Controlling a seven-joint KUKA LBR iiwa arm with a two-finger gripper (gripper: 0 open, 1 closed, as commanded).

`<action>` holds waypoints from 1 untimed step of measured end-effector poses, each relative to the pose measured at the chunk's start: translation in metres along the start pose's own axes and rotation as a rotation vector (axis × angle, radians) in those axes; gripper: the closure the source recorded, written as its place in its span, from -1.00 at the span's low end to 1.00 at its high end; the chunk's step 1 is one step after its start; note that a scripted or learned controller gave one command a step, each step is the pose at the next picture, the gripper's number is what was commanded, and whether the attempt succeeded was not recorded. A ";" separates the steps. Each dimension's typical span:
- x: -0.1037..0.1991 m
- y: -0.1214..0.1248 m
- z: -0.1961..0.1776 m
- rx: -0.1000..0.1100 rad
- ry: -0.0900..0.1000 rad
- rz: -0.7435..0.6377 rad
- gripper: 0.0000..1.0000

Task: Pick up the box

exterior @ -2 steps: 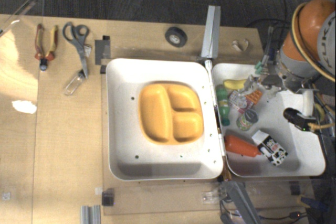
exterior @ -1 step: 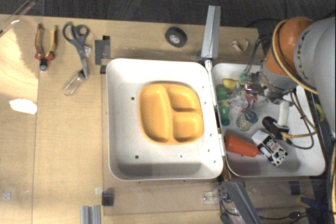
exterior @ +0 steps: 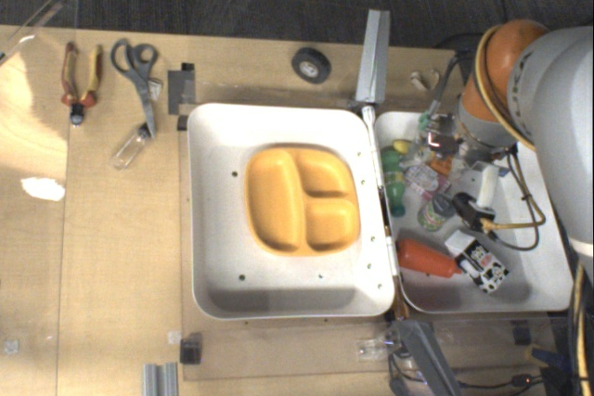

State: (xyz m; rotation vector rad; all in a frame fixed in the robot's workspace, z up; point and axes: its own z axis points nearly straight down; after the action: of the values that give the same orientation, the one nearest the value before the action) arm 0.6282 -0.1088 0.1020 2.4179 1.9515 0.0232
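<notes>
While poised low over right bin (exterior: 548,297), centre gripper (exterior: 452,172) above box (exterior: 481,261), lying near that bin's front edge, just beside orange-red toy (exterior: 429,259). Cannot tell gripper's opening, nor any hold, amid clutter. Descend straight, straddle box's narrower sides, avoid nudging toy, close firmly before lifting.

We note a bulky grey arm (exterior: 566,97) with an orange band (exterior: 497,60) and yellow cables (exterior: 520,199) looping near the wrist
</notes>
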 end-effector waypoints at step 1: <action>0.006 0.000 -0.008 0.002 0.007 -0.008 1.00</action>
State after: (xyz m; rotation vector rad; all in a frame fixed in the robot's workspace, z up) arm 0.6291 -0.1030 0.1100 2.4145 1.9652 0.0288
